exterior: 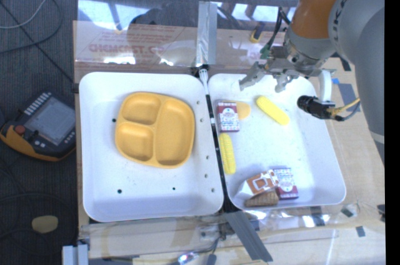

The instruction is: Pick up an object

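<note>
My gripper (267,82) hangs over the back of the right bin (325,151), its two fingers spread apart with nothing between them. Just below and in front of it lies a yellow banana-like piece (273,110). A small red and white packet (228,117) rests near the bin's left wall, with an orange disc (243,110) beside it. A yellow corn cob (227,152) lies along the left wall. At the front sit a red and white box (284,182), an orange packet (260,184) and a brown cone (261,199).
The left bin (100,195) holds a yellow divided plate (154,129). A metal divider (206,39) stands behind the bins. A handheld pendant (39,126) lies on the floor at the left. The grey arm (350,20) fills the upper right.
</note>
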### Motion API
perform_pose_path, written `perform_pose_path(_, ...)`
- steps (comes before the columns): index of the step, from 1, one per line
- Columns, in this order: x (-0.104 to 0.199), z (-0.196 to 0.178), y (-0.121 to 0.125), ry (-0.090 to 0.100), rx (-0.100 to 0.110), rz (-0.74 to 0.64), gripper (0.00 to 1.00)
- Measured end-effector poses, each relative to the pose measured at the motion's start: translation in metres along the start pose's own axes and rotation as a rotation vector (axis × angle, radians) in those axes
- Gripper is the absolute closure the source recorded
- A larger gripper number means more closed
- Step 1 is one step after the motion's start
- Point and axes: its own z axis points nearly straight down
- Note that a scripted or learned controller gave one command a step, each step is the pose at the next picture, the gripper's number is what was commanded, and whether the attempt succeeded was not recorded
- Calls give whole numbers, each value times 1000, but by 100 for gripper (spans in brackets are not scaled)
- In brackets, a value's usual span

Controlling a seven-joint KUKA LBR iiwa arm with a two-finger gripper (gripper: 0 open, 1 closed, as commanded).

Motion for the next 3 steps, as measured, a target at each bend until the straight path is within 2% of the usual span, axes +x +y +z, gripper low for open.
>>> perform_pose_path(1,-79,110,-41,-4,1,183,0)
perform_pose_path(2,-78,102,-41,-1,3,182,100)
perform_pose_path(3,-24,1,-36,-2,-1,253,100)
